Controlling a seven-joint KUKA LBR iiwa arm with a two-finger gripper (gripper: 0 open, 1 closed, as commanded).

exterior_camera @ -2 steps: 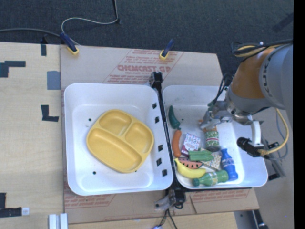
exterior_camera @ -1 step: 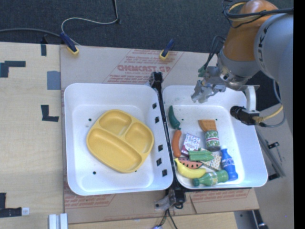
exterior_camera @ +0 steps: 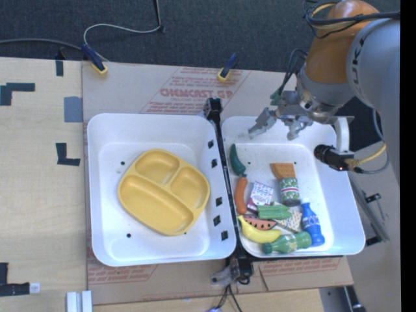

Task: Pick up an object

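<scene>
Your end effector hung with its fingers spread and holding nothing over the far edge of the right bin, likely waiting to drop onto the toy food pile crowded near its front.

tray yellow; bins white; bottle blue (banana yellow)
</scene>
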